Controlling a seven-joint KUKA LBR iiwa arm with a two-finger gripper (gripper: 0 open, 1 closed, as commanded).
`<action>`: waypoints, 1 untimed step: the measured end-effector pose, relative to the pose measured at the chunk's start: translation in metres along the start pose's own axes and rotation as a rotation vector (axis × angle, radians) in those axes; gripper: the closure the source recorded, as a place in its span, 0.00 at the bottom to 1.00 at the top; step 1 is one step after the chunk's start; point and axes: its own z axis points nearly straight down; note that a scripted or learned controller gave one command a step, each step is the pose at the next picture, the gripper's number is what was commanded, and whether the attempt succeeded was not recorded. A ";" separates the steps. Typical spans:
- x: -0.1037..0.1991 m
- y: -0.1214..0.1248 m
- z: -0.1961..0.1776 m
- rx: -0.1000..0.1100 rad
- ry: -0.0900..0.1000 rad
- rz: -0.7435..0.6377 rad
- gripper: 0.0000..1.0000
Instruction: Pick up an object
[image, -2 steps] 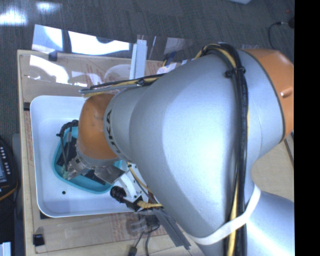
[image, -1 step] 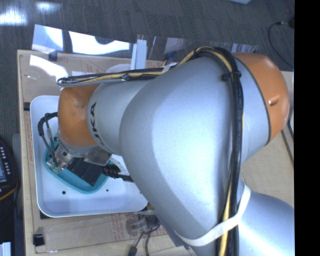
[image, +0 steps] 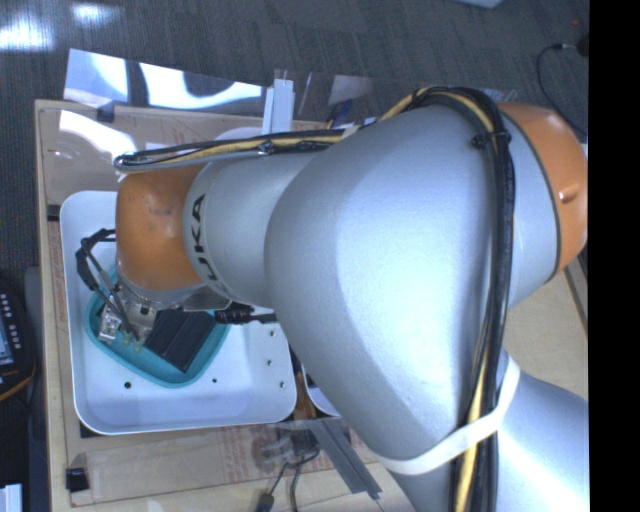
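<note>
The grey arm (image: 400, 260) reaches across from the right, and its orange band (image: 155, 230) hangs over the left white bin (image: 170, 405). Below the band, the gripper (image: 140, 325) points down into the left half of that bin. A flat teal object (image: 205, 365) with a rounded edge lies on the bin floor directly beneath the gripper. The gripper's dark body and wiring cover most of it, and whether they touch is hidden.
The arm's bulk covers the right bin, with a sliver of its rim (image: 315, 400) showing near the front. Cables and small metal parts (image: 290, 450) lie on the bench's front edge. Shiny panels (image: 170, 85) stand behind the bins.
</note>
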 end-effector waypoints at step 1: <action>0.012 -0.031 0.000 -0.004 0.002 0.038 1.00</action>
